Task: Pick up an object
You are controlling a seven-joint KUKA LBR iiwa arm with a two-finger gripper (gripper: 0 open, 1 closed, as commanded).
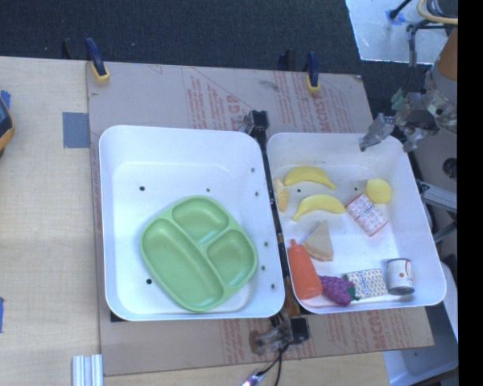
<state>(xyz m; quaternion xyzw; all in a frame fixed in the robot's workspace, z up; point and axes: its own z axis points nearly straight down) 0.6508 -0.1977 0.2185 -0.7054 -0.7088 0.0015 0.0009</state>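
In the right-hand white bin [419,215] the pickable things lie scattered: two yellow bananas [308,177] near its middle, a small yellow ball [378,190] to their right, a red-and-white carton [366,214] just below that ball, and an orange carrot [303,271] at the bin's lower left corner. The gripper [384,131] hovers over the bin's upper right corner, holding nothing; how wide it stands I cannot tell. Left of that bin, the second bin [117,175] holds a green divided plate [197,252] on the worktop [32,240].
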